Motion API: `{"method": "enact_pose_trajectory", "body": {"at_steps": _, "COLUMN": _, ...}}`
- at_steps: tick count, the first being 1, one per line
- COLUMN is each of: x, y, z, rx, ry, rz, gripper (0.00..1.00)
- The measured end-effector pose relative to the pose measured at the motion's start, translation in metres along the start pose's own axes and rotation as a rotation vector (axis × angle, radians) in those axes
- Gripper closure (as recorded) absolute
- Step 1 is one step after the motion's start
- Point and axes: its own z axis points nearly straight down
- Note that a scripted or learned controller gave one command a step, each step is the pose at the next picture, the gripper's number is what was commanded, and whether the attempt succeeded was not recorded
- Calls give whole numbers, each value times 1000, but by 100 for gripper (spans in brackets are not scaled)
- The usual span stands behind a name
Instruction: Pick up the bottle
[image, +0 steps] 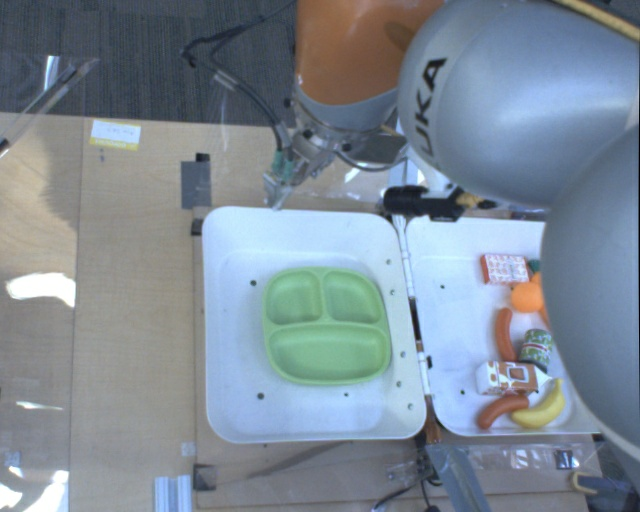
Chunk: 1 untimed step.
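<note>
Holding a green divided plate (326, 326), the left bin (230, 400) neighbours the toy-food bin (455, 300); pincer (283, 178) grip unreadable.

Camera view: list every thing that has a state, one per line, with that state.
Green tray: flat in the left bin, nothing in its compartments.
Tool: above the left bin's far edge, nothing visible in it.
Banana: lying in the right bin.
Sausages: lying in the right bin.
Red carton: lying flat.
Can: partly hidden by the arm.

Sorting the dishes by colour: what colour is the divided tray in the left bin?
Light green, seen plainly in the camera view: the divided tray lies in the left bin.
</note>
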Motion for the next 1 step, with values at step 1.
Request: {"method": "enact_pose_trajectory", "body": {"at_steps": 1, "x": -13, "y": -31, "z": 182, "rx": 6, "ry": 5, "rz": -343, "gripper": 100}}
